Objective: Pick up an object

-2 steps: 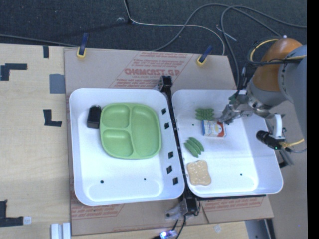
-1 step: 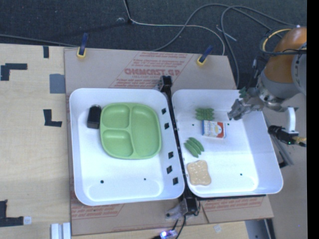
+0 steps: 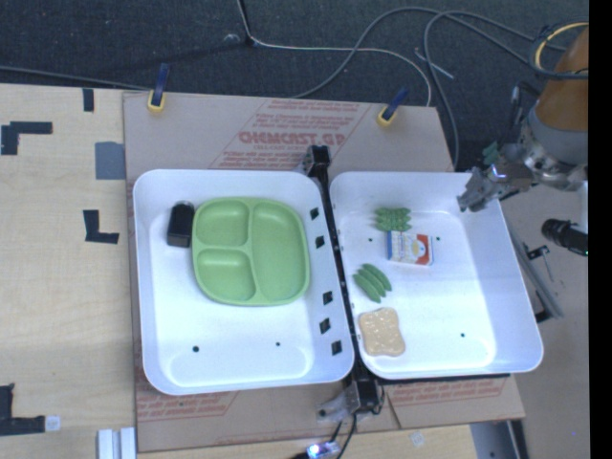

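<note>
The hand (image 3: 475, 197) hangs at the upper right rim of the right-hand shallow white plastic bin (image 3: 497, 285). It reads as a small grey cluster at the end of the grey and orange arm (image 3: 559, 113), too small and blurred to tell how it is set, and nothing can be seen in it.

Taking that right bin as the landmark: inside it, toward its upper middle, lies a dark green leafy-looking toy vegetable (image 3: 391, 219). Just below that sits a small flat carton with blue, white and red print (image 3: 410, 248). Lower and nearer the bin's left wall is a pair of smooth green pea pods (image 3: 373, 280), and near its bottom left a tan, rough-faced slice shaped like toast (image 3: 382, 332). Any of these could serve as the object to pick up; the carton and the leafy piece are closest to the hand.

To the left of the right bin sits its twin, holding a pale green three-compartment plastic tray (image 3: 252, 251) with a small black block (image 3: 180, 225) touching or just beside the tray's left edge. Both bins rest on brown cardboard (image 3: 287, 132) laid on the desk.

The risks, as I judge them: descending from here could strike the bin rim, the flat carton and thin toast give little to grip, and the glossy pods may slip.
</note>
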